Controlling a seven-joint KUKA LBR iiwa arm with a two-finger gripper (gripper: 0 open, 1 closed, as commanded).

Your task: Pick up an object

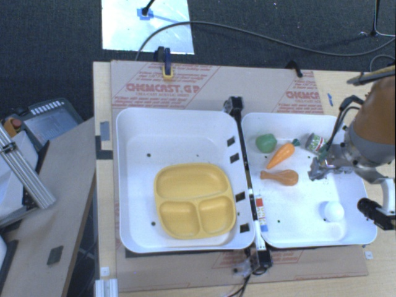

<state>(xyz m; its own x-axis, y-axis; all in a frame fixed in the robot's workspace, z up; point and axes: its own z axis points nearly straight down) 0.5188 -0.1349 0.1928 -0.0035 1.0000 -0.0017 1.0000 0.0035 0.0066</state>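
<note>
The right bin (297,224) holds several small objects. A green ball (266,143) lies at its back left, with an orange carrot (281,154) just beside it. A tan drumstick-shaped piece (281,177) lies in front of the carrot. A small labelled can (314,143) lies on its side near the back. A white egg-like ball (333,211) rests at the front right. My gripper (318,168) hangs low over the bin floor, right of the drumstick and in front of the can, with nothing visibly in it.
The left bin (179,135) holds a yellow divided plate (195,200). A dark divider strip (244,166) runs between the bins. The grey and orange arm (374,125) covers the right bin's right edge. Cables cross the floor behind the bench.
</note>
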